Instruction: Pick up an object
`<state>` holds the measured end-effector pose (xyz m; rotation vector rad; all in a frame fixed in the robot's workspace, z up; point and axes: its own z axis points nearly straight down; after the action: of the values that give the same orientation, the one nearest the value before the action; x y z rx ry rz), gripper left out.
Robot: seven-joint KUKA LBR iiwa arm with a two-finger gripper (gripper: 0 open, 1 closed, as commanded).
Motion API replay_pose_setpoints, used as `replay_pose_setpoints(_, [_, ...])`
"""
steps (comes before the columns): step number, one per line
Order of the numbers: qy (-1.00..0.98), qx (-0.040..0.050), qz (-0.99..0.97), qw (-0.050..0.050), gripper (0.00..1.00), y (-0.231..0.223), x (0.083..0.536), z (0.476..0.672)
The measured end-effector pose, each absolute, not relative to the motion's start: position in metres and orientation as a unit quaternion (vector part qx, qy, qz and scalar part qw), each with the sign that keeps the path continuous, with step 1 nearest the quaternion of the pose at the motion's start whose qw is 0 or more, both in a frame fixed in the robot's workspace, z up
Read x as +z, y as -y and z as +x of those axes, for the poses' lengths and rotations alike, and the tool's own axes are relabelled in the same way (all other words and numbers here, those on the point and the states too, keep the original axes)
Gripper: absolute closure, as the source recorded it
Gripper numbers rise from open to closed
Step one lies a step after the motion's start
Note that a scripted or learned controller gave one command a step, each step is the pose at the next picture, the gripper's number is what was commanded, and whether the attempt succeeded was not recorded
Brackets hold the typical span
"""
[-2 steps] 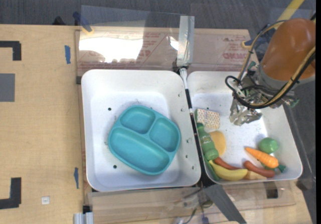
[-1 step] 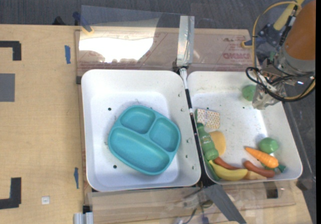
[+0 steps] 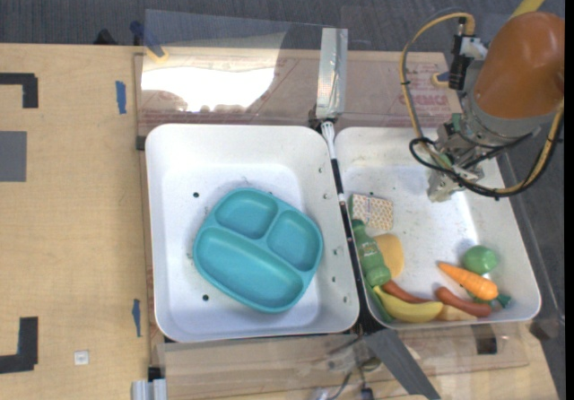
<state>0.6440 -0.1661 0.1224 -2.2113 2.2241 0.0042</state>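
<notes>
Camera view: my tool [image 3: 441, 185] hovering over upper part of right bin [image 3: 525, 250], grip state unclear. Toy carrot [image 3: 466, 279], banana [image 3: 408, 305], green ball [image 3: 480, 258] lying near bin's front edge.

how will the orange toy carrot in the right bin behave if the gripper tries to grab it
The orange toy carrot tapers, so fingers may slide toward its tip. Its rounded body could roll. It looks like light plastic, and it touches the red toy sausage, which may shift too.
</notes>
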Motion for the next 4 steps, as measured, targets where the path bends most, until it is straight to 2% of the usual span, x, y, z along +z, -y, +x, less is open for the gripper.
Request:
replay_pose_setpoints(1, [-0.742,-0.007,-0.67,0.006,1.0,0.21,0.252,0.657])
replay_pose_setpoints(2, [-0.72,-0.0046,-0.694,0.006,1.0,0.224,0.091,0.67])
replay_pose_setpoints(3, [-0.717,0.0019,-0.697,0.008,0.0,0.213,0.089,0.671])
replay_pose_setpoints(4, [-0.742,-0.0004,-0.67,0.004,0.0,0.163,0.088,0.669])
